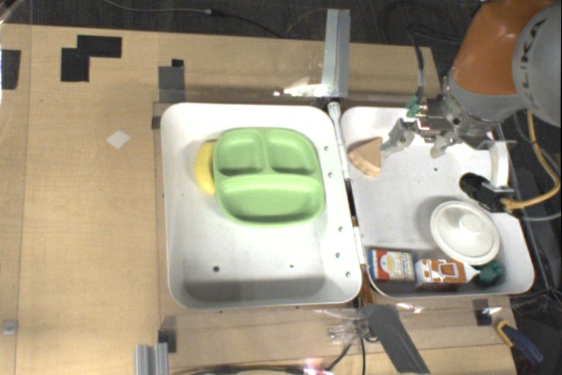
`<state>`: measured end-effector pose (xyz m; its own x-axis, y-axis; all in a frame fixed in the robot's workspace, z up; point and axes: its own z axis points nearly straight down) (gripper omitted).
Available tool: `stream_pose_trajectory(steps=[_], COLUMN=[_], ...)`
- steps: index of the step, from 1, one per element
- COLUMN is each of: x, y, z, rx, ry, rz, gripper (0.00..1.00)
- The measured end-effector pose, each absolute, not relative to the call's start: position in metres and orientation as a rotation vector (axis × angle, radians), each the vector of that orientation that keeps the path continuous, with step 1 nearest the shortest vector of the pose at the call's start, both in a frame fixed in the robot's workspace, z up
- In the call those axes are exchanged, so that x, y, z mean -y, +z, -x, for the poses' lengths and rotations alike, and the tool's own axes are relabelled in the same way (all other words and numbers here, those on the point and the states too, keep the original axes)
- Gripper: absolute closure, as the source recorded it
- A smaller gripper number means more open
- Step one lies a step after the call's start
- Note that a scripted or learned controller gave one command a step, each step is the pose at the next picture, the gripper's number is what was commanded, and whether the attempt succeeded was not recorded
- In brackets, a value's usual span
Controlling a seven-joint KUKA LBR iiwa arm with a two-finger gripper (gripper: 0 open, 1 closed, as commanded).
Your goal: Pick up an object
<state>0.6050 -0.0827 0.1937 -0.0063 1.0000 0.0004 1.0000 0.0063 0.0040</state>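
**Arm at the far end of the right bin, objects spread across both**

Nearest the camera, a small carton [416,269] with an orange and white label lies on its side along the front wall of the right bin [397,198]; a dark green object [490,274] sits at its right end. Just behind them stands a white bowl [464,231] (round, with a raised centre). A tan wedge-shaped piece [366,156] rests near the bin's far left corner, close to the divider between the bins.

Over the far part of that bin hangs the gripper [397,136], its grey fingers pointing left toward the wedge; they stand slightly apart with nothing between them, though the gap is small and hard to read. Behind it rises the arm [500,57] with its orange band, reaching in from the right.

Across the divider, the left bin [255,277] holds a green divided tray [266,175] with three compartments, lying flat toward the far half. A yellow object [204,168] peeks out from under the tray's left edge, mostly hidden.
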Motion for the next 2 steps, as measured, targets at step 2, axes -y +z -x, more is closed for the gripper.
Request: stream_pose_trajectory(steps=[2], x=[0.126], y=[0.192], z=[-0.576], rx=[-2.531], ry=[0.003], rz=[-1.853], gripper=[0.0])
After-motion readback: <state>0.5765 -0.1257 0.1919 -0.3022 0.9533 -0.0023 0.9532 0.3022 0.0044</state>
